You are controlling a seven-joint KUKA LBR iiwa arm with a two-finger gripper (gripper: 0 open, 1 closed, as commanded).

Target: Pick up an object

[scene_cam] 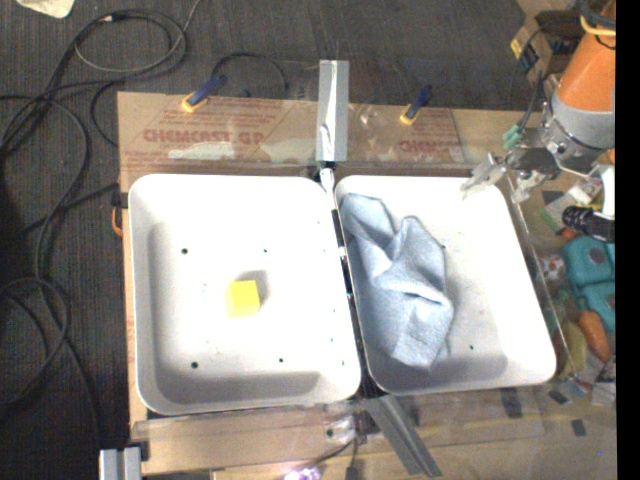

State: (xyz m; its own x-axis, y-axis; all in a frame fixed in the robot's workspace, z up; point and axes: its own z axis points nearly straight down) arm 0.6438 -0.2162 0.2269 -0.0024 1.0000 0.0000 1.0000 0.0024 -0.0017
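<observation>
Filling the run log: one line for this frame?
arm: over right bin's far right corner | gripper: open, holding nothing | blue-grey cloth: crumpled in right bin | yellow block: left bin | pick: not started

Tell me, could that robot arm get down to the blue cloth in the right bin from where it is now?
Probably yes. The gripper hangs over the far right corner of the right bin, and the blue cloth lies crumpled and uncovered in that same bin, with nothing on top of it or between the two.

The bench, topped by brown printed board, is occupied by two white bins side by side: left bin, right bin.
</observation>
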